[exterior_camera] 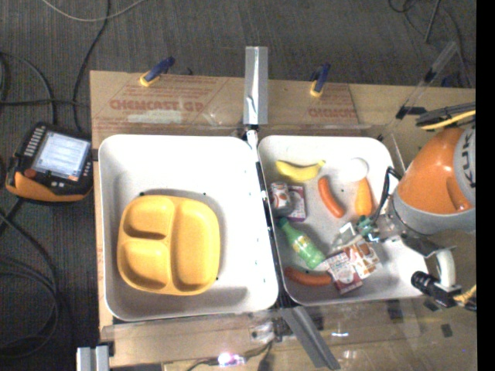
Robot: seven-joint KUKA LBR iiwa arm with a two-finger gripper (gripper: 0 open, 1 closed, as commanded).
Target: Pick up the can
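Note:
The can (288, 200), small with a red and white label, lies in the right bin (387, 284) near its left wall, just below a banana (298, 170). My gripper (362, 229) hangs low at the right side of that bin, over the top edge of a red and white snack packet (352, 265). It is well to the right of the can and apart from it. The arm's orange band (435, 181) and grey wrist cover the bin's right wall.
The right bin also holds a green bottle (302, 246), two red sausages (332, 197) (307, 277), a carrot (363, 197) and a white round object (352, 168). A yellow compartment plate (170, 243) sits in the left bin (116, 161). A pendant (54, 161) lies far left.

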